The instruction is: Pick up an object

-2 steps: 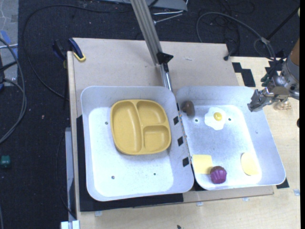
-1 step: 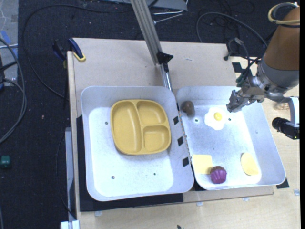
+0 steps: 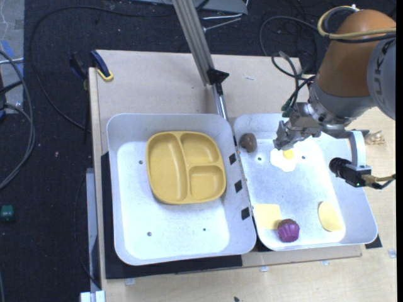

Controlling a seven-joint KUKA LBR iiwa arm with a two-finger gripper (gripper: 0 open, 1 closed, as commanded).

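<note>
Hanging low over the toy fried egg [image 3: 284,159], the jaws [image 3: 288,145] sit right above it in the far part of the right bin [image 3: 359,231]. They look very close to the egg, maybe touching its top. I cannot tell if they are spread apart or squeezed together, because the dark metal hides that part.

The egg is flat and white with a yellow middle. It lies on the bin floor, so it is not lifted yet. A flat thing like this is hard to grab. The jaws could slide over it and come up with nothing. They could also push it away sideways.

Just to the left of the egg is a small brown ball-shaped toy [image 3: 247,142], near the bin's left wall. It is apart from the egg, so it should not get bumped. Nearer to us lie a yellow square slice [image 3: 266,216], a purple toy [image 3: 288,230] touching or just beside it, and a yellow oval piece [image 3: 329,216] on the right. All are well apart from the jaws.

The left bin [image 3: 126,168] holds a yellow tray with three parts [image 3: 186,167]. Both bins rest on the bench [image 3: 151,80].
</note>
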